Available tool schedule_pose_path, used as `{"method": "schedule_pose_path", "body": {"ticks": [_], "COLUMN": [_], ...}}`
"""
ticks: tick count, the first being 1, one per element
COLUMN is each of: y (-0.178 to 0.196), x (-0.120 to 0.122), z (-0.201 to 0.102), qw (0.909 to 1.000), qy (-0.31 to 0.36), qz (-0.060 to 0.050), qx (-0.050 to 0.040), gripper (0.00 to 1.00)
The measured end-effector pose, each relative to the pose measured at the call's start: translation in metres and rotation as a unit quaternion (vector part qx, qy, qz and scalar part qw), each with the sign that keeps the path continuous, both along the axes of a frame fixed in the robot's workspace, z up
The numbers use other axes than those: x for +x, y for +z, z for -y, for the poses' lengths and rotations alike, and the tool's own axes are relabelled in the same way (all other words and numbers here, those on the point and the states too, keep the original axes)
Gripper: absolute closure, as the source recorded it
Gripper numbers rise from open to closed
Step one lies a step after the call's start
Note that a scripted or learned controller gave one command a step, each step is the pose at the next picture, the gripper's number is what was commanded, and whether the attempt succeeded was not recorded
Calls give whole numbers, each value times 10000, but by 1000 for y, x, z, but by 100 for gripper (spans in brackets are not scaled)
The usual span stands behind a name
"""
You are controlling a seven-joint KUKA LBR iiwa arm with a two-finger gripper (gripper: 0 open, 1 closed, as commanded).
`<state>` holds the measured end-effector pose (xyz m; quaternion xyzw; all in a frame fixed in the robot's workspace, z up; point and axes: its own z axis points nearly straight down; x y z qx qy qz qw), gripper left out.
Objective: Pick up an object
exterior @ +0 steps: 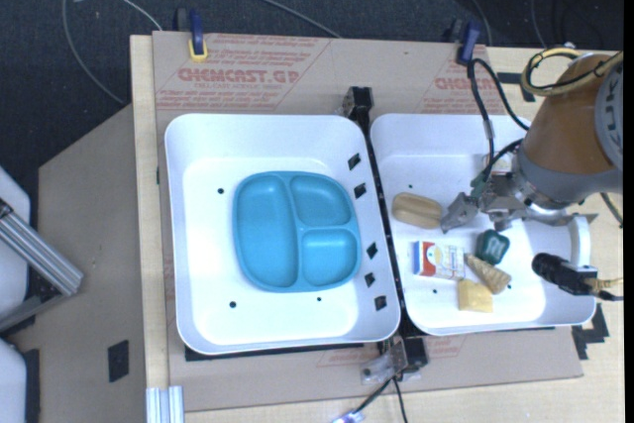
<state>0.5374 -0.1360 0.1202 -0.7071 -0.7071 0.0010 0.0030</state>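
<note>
Several small items in right bin [436, 139]; claw [466, 210] over tan loaf [416, 209], its opening can't be told; loaf looks light, stiff; grip across middle

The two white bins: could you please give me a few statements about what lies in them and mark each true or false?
1. The blue divided plate lies in the left bin. True.
2. The tan oval piece lies in the left bin. False: it lies in the right bin.
3. The red-and-white carton is in the right bin. True.
4. The claw hangs over the blue plate. False: it is over the right bin, beside the tan piece.
</note>
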Motion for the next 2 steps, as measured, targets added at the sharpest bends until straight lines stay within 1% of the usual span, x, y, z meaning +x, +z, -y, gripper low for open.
{"method": "schedule_pose_path", "body": {"ticks": [1,2], "y": [14,58], "x": [1,3], "z": [0,6], "qw": [10000,10000], "qy": [-3,0], "qz": [31,54], "qx": [-5,-20], "gripper": [100,100]}}
